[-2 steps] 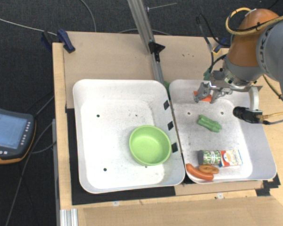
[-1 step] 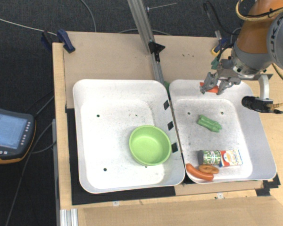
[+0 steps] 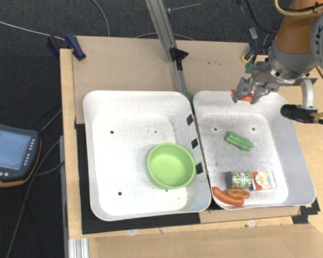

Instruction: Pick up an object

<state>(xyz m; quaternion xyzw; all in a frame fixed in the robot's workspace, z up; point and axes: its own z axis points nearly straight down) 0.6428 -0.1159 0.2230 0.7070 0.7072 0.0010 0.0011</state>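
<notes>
Held object: a small orange-red item (image 3: pixel 244 94) is sitting between the fingers of the gripper, above the far rim of the right bin; its shape is too small to make out.
Gripper: the two-finger gripper (image 3: pixel 251 94) is hanging over the far edge of the right-hand shallow white bin (image 3: pixel 296 160), its fingers pinching the orange-red item.
Arm: the grey arm with the orange band (image 3: pixel 300 34) is reaching in from the right, angled down toward the bin's far corner.
Green piece: a small green ridged plastic object (image 3: pixel 239 141) is lying in the right bin, near its middle, apart from the gripper.
Carton: a small box with a green, white and red label (image 3: pixel 251 180) is lying on its side toward the bin's near edge.
Sausage: an orange-red hot-dog-shaped toy (image 3: pixel 228 196) is resting at the near rim, just beside the carton.
Bowl: a round light green plastic bowl (image 3: pixel 170 166) is standing upright in the left-hand white bin (image 3: pixel 113 144), toward its near right part.
</notes>
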